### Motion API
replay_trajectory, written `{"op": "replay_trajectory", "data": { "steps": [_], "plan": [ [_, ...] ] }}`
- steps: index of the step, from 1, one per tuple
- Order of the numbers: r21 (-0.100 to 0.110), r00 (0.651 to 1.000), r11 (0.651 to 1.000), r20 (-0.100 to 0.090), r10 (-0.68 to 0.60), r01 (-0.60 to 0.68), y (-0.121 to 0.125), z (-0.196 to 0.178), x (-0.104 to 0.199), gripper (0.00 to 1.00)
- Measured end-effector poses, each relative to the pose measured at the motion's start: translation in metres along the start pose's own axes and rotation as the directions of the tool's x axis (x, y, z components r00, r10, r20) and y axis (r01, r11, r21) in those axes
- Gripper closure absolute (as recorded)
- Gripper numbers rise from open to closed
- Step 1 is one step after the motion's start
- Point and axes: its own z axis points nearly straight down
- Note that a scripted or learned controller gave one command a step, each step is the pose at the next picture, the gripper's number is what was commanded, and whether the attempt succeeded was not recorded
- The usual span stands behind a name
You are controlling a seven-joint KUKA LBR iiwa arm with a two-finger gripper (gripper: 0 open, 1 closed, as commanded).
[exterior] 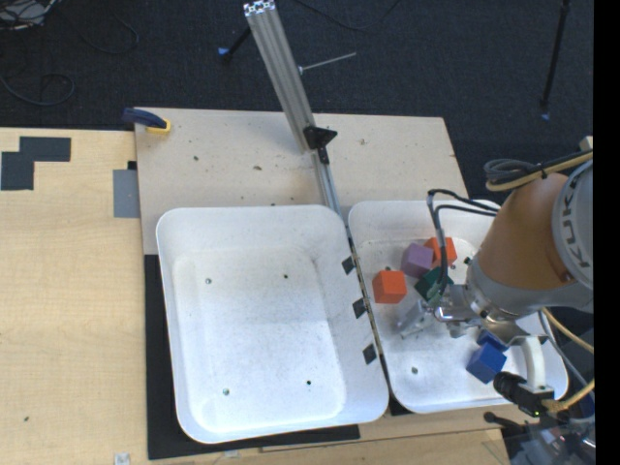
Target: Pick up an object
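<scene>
Reaching from the right, the arm (528, 245) sets its gripper (415, 320) low in the right bin (426, 395).

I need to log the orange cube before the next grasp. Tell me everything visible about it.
The orange cube is a small, plain, matte block, apparently foam or painted wood. It sits flat on the floor of the right bin, near the bin's left wall, slightly rotated against the bin's edges. Nothing visibly touches it: a purple block lies up and to its right, with a gap between them. The gripper is lower right of it, not on it.
</scene>
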Motion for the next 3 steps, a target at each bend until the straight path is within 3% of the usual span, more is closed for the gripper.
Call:
{"op": "replay_trajectory", "data": {
  "steps": [1,2,3],
  "plan": [
    [-0.008,1.0,1.0,0.001,0.001,-0.001,0.001,0.046,0.0,0.0],
    [-0.006,1.0,1.0,-0.001,0.007,-0.007,0.001,0.035,-0.001,1.0],
    [-0.011,1.0,1.0,0.003,-0.005,0.005,0.009,-0.012,-0.007,1.0]
  ]
}}
